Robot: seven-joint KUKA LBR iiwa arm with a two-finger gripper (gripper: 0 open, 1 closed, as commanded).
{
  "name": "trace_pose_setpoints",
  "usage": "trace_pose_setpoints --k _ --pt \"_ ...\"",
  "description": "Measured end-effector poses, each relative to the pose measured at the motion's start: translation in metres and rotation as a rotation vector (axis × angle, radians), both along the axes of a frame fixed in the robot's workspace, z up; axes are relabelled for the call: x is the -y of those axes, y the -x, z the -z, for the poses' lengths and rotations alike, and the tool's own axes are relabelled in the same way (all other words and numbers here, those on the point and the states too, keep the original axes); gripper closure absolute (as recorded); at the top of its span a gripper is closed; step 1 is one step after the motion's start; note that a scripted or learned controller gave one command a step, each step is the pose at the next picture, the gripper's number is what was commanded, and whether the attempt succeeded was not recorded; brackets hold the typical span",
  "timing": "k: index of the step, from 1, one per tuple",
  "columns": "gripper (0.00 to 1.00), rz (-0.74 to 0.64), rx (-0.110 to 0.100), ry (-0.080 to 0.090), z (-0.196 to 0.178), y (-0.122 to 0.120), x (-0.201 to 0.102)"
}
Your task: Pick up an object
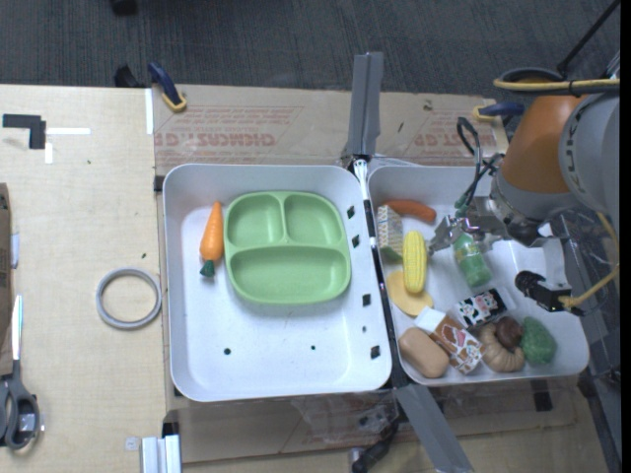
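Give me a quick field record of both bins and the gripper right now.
left bin: green divided tray, carrot beside the tray's left edge
right bin: corn, sausage, green bottle, cheese slice, bread roll, broccoli, several small packets
gripper: low over the right bin, between corn and green bottle
grasp: cannot tell
bench left of bins: tape ring, scissors
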State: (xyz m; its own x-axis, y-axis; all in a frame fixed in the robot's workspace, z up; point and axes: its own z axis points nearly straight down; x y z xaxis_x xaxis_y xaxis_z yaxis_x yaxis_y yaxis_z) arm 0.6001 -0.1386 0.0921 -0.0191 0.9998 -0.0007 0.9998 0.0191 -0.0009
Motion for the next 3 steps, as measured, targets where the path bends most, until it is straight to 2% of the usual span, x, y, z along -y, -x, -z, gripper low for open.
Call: trace_pose_setpoints --k 2,3 --pt "0.00 -0.084 0.002 0.001 -0.001 -0.012 0.013" --pt "1.00 -0.083 0.003 0.002 -0.010 -0.013 0.014"
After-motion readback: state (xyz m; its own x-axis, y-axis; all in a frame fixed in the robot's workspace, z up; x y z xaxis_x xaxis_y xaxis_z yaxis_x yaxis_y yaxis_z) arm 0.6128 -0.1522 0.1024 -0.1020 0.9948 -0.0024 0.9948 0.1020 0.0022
